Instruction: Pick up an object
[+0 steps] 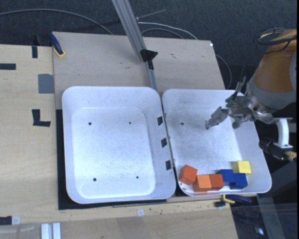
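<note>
Gripper (223, 117) fingers spread apart over the speckled right bin (199, 133); square-edged blocks (214, 177) cluster below.

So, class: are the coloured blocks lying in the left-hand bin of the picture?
No: the blocks sit clustered along the near edge of the right-hand bin, below the gripper.

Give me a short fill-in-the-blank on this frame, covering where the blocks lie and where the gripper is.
1. All the blocks lie in the ____ bin of the camera view.
2. The block at the cluster's right end, next to the blue block, is coloured ____.
3. The gripper is over the right bin, in the half ____ from the blocks.
4. The blocks sit along that bin's ____ edge.

Missing words: right; yellow; farther; near (bottom)
</note>
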Controlling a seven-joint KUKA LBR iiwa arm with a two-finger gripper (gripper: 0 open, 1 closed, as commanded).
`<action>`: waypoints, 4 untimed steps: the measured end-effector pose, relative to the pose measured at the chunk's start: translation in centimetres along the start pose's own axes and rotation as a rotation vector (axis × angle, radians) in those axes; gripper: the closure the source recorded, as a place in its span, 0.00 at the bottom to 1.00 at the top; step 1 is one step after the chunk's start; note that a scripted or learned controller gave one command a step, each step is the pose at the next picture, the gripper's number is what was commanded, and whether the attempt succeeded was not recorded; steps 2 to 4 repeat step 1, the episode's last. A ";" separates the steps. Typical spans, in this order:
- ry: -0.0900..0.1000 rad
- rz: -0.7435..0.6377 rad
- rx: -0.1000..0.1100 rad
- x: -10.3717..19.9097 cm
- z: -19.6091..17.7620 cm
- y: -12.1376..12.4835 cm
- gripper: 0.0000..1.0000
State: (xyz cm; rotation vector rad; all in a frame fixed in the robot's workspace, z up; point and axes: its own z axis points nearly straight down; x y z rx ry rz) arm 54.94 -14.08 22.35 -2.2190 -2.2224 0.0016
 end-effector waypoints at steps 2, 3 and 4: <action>-0.004 0.007 -0.003 -6.3 -3.5 -2.9 0.00; -0.004 0.007 -0.003 -6.3 -3.5 -2.9 0.00; -0.004 0.007 -0.003 -6.3 -3.5 -2.9 0.00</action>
